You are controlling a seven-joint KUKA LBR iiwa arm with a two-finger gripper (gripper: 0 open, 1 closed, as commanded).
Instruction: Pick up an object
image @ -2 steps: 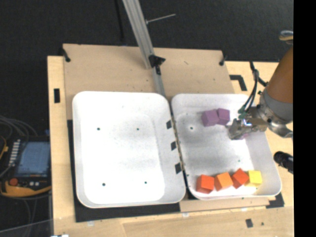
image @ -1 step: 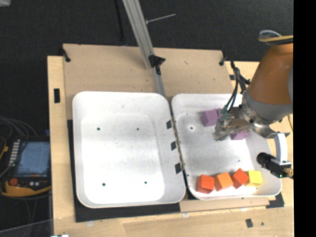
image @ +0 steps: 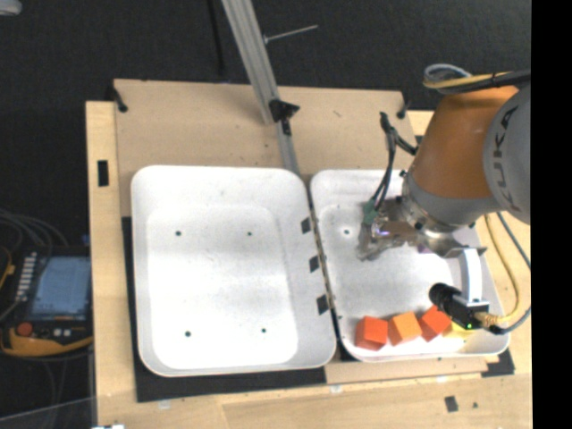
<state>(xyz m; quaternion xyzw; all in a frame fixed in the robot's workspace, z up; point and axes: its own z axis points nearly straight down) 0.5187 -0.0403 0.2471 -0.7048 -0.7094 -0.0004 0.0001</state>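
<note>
Pale wooden table (image: 188, 119) carries two shallow white bins side by side. Left white bin (image: 219, 275): only its bare floor on view. Right white bin (image: 384, 289): three blocks in a row along its near wall, namely a red-orange block (image: 372, 332), a lighter orange block (image: 406, 327) touching it, and a second red-orange block (image: 434, 322) at the right end. Grey arm with orange band (image: 465, 155) reaches in from the right. Gripper (image: 369, 239) hangs over the right bin's far-left part, well apart from the blocks, nothing seen in its grasp. How wide it stands: cannot tell.
</note>
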